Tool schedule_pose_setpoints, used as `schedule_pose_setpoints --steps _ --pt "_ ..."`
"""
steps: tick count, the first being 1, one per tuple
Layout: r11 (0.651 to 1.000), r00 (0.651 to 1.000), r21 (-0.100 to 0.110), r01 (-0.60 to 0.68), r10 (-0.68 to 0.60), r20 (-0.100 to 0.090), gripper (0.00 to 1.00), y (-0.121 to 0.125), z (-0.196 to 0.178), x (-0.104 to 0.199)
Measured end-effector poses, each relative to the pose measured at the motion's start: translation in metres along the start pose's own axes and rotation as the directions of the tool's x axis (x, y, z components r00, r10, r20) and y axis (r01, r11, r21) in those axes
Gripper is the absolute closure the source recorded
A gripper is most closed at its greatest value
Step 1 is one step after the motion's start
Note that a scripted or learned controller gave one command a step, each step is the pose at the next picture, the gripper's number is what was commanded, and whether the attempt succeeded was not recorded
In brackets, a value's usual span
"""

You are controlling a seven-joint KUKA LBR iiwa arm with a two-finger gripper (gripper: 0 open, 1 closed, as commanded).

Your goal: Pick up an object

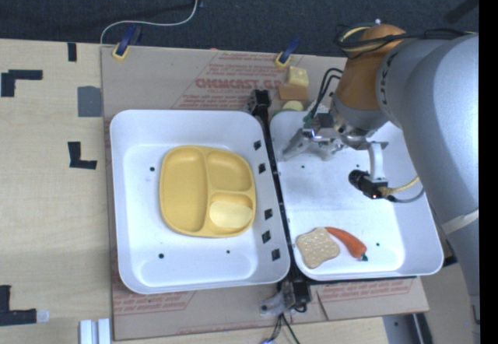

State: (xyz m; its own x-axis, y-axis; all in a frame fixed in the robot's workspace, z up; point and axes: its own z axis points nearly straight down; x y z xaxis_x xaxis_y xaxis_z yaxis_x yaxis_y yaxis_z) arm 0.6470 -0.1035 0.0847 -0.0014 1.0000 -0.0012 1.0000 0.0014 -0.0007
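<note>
My gripper (311, 148) hangs over the far left part of the right bin (412, 253). It is open, its two grey fingers spread apart above the bare white floor with nothing between them. A round tan slice of bread (317, 247) lies near the bin's front left corner. An orange carrot (348, 241) with a green tip lies just right of the bread. Both are well in front of the gripper. In the left bin (132, 179) sits a yellow divided plate (194, 179), with a pale yellow round piece (229, 212) in its lower right compartment.
A tan block (294, 84) and a small pale object (292, 106) sit on the cardboard just behind the bins' shared wall. The grey arm (436, 117) covers the right bin's far right side. A black cable plug (366, 183) hangs from the wrist over the bin.
</note>
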Motion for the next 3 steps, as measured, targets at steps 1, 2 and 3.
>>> schedule_pose_setpoints --steps 1,2,3 --pt "1.0 1.0 0.006 0.003 -0.003 0.001 0.0 0.0208 0.0005 0.0069" --pt "1.0 1.0 0.002 0.0 0.0 0.0 1.0 0.0206 -0.0091 0.0071" --pt "1.0 1.0 0.003 0.001 -0.001 0.001 0.0 0.0205 -0.0088 0.0071"
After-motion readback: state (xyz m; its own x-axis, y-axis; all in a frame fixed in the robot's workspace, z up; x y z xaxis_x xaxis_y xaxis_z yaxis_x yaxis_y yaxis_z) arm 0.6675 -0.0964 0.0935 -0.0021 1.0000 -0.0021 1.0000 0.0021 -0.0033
